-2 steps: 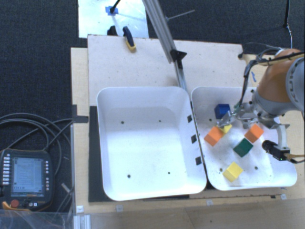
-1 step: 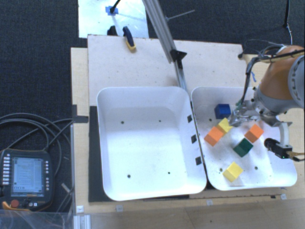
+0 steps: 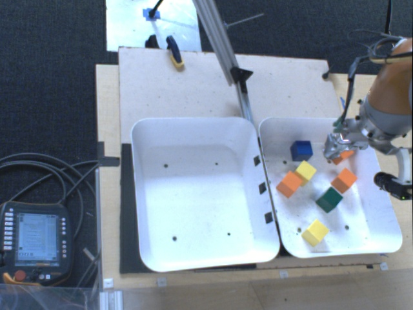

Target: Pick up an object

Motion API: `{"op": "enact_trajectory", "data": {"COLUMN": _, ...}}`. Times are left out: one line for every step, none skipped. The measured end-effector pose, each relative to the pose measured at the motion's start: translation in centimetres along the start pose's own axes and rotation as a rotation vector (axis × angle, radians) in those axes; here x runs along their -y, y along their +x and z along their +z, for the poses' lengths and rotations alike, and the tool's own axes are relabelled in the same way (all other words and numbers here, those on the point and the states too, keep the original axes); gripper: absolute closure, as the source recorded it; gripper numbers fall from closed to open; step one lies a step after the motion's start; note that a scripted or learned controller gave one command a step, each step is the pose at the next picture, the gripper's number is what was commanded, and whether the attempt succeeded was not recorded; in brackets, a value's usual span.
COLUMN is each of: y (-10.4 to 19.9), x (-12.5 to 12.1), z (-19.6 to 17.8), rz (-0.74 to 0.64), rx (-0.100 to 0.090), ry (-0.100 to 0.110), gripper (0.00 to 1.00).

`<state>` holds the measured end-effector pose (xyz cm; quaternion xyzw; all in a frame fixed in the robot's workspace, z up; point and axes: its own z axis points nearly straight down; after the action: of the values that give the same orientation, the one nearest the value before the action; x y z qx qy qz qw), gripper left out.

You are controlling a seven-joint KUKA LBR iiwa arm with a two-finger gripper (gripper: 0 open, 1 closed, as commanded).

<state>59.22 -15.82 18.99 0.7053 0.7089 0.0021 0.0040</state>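
Observation:
The right bin (image 3: 381,234) holds several small blocks: a blue one (image 3: 301,150), a yellow one (image 3: 306,171), an orange one (image 3: 290,184), another orange one (image 3: 344,179), a green one (image 3: 329,200) and a yellow one (image 3: 315,232) near the front. My gripper (image 3: 336,148) hangs low over the bin's back right part, to the right of the blue block. A small orange block (image 3: 344,154) shows right at the gripper's lower edge, partly hidden by it. Whether that block is touched or gripped I cannot tell.
The left bin (image 3: 145,173) stands beside the right one, with a dark divider strip (image 3: 263,187) between them. A slanted metal pole (image 3: 216,31) rises behind the bins. A teach pendant (image 3: 35,241) with cables lies at the far left.

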Motion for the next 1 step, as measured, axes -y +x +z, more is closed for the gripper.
{"op": "enact_trajectory", "data": {"y": -0.02, "x": -0.62, "z": -6.48, "rz": -0.001, "rx": 0.0, "ry": -0.001, "gripper": 1.0}}
